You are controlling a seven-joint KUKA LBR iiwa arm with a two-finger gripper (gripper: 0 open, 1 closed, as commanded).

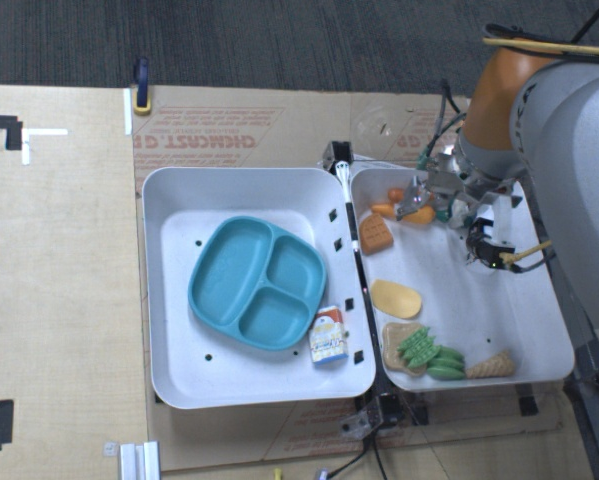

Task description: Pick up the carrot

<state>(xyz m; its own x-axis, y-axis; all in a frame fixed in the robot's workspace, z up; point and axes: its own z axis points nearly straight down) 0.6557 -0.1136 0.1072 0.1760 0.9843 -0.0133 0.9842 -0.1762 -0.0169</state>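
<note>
The carrot is a small orange piece lying at the far left of the right bin, close to its back wall. My gripper is low in that bin, right over the carrot's right end and covering part of it. Whether it has hold of the carrot is hidden from this angle. The grey arm with its orange band comes in from the upper right.
In the right bin lie an orange-brown block, a yellow oval, green pods on a bread slice and a tan cone. The left bin holds a blue divided plate and a small carton.
</note>
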